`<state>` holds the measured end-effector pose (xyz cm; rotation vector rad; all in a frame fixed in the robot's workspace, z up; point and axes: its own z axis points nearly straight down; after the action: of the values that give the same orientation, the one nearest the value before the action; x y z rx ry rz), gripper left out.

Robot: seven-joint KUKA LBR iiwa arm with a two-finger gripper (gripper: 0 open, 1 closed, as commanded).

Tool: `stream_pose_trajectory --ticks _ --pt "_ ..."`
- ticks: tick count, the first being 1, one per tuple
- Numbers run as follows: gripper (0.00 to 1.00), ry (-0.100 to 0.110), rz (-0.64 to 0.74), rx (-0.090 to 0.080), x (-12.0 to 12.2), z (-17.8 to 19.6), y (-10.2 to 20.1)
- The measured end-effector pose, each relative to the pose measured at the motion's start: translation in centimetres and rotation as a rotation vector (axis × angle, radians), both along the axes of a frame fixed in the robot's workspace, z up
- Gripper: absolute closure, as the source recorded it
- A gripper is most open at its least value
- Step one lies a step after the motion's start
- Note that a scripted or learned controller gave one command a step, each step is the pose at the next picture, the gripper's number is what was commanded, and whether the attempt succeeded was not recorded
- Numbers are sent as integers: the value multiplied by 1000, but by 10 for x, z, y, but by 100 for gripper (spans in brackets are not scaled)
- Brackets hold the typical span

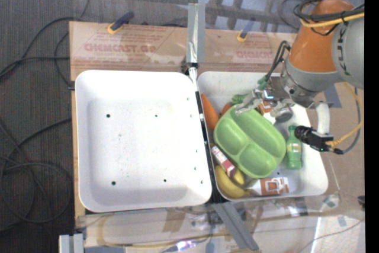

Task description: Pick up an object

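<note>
**End effector low over the cluttered right bin**

The end effector (267, 101) sits at the right bin's (323, 183) far side, just beyond the green divided tray (250, 141). Its state cannot be told. A banana (228, 182) lies near the front wall.

Probably a robotics lab, white bins (89, 145), loose cables (35, 68) (carpet floor)
</note>
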<state>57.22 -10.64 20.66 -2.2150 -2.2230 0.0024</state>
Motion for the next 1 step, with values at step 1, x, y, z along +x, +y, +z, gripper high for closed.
stream_pose_trajectory --ticks 1 --pt "0 -14 89 -4 63 -85 -16"
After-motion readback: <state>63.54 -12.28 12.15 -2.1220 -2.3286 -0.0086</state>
